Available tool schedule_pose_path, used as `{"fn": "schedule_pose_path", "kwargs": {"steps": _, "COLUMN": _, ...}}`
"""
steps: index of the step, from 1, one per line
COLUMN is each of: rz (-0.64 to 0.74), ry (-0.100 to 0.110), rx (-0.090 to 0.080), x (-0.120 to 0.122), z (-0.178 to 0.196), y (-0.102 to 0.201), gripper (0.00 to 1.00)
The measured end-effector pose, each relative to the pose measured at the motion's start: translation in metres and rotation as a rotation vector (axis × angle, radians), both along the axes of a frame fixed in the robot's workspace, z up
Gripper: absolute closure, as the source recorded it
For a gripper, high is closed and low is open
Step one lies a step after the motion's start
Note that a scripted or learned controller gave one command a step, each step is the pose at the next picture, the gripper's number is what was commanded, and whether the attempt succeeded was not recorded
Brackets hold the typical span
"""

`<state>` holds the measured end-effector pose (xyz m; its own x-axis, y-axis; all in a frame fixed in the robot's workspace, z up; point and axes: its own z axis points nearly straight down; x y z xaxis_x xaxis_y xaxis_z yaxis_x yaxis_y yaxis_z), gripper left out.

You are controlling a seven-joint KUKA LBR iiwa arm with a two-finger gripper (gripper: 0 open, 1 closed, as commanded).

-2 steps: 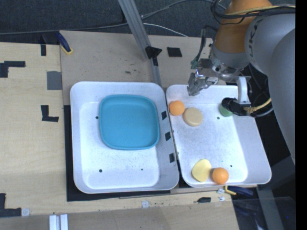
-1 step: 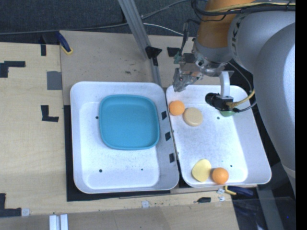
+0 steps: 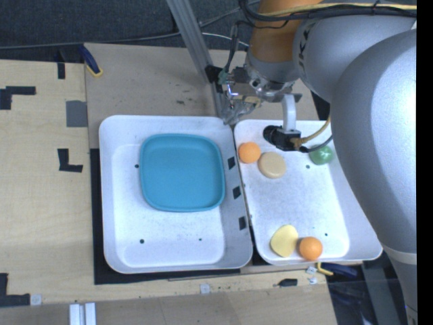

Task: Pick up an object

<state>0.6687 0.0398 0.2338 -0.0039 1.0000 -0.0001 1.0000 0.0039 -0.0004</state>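
We see the gripper [image 3: 230,112] hanging over the far rim where the two bins meet. We cannot tell how wide it stands, and nothing shows in its hold. We judge the pick not yet begun: the next move calls for choosing a target and descending on it. The nearest candidate is the orange ball [image 3: 249,152], touching a beige disc [image 3: 272,165] at the far end of the right bin [image 3: 304,202]. A green piece [image 3: 321,156] lies further right, and a yellow lump [image 3: 284,240] and second orange ball [image 3: 310,248] sit near. The left bin [image 3: 106,147] holds a blue plate [image 3: 181,172].
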Motion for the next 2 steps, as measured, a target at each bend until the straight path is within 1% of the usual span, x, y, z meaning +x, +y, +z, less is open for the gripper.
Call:
{"fn": "schedule_pose_path", "kwargs": {"steps": 1, "rz": 0.001, "ry": 0.001, "rx": 0.001, "x": -0.0023, "z": -0.0094, "y": 0.0608, "gripper": 1.00}}
{"fn": "schedule_pose_path", "kwargs": {"steps": 2, "rz": -0.003, "ry": 0.000, "rx": 0.000, "x": -0.0019, "z": -0.0089, "y": 0.0579, "gripper": 0.00}}
